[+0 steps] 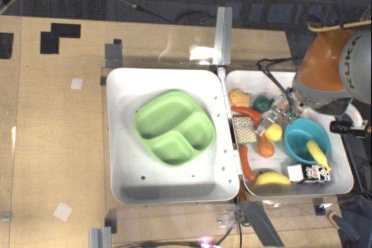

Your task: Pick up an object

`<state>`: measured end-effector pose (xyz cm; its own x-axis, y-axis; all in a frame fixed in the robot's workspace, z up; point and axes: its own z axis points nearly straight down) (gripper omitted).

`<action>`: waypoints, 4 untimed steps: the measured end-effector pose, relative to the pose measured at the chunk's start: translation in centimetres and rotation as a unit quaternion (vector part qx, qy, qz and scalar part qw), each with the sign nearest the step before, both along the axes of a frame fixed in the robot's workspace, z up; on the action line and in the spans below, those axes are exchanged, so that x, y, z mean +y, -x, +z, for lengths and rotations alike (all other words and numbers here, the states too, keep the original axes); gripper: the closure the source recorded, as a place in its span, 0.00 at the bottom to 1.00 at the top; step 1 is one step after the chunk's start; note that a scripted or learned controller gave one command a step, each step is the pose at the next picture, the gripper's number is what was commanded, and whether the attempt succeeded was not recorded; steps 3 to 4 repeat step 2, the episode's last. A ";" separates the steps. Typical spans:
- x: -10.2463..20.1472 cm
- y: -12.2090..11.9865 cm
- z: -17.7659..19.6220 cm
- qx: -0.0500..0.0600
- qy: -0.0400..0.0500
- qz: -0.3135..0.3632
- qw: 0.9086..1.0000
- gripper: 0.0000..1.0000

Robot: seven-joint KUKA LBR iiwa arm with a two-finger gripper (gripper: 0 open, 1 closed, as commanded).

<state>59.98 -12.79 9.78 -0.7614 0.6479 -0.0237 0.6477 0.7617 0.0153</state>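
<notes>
The left shallow white plastic bin holds 1 thing, a light green 3-compartment plastic plate, lying tilted near its middle with its divided side toward 5 o'clock. Across the shared rim, the right shallow white bin is crowded with small toys. Along its left wall, at about 9 o'clock, lie a tan pastry-shaped piece, a red-orange pepper-like piece, a patterned square packet and a long red chili-shaped piece. At 12 o'clock sits a small dark teal lump. Near the bin's middle a round yellow lemon-like ball touches an orange carrot-like piece just below it. The silver 2-finger gripper hangs at the upper left of the lemon, reaching in from 2 o'clock below the grey arm with its orange band; I cannot tell whether its jaws are apart or together, and nothing shows between them. At 6 o'clock lies a yellow banana. At 4 o'clock, a teal plastic bowl carries a second small yellow banana, with a white and black printed box below it.
</notes>
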 end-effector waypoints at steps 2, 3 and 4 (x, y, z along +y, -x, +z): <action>4.0 1.0 -0.8 0.007 -0.001 -0.043 0.999 0.00; 4.0 1.0 -0.8 0.007 -0.001 -0.043 0.999 0.00; 4.0 1.0 -0.8 0.007 -0.001 -0.043 0.999 0.00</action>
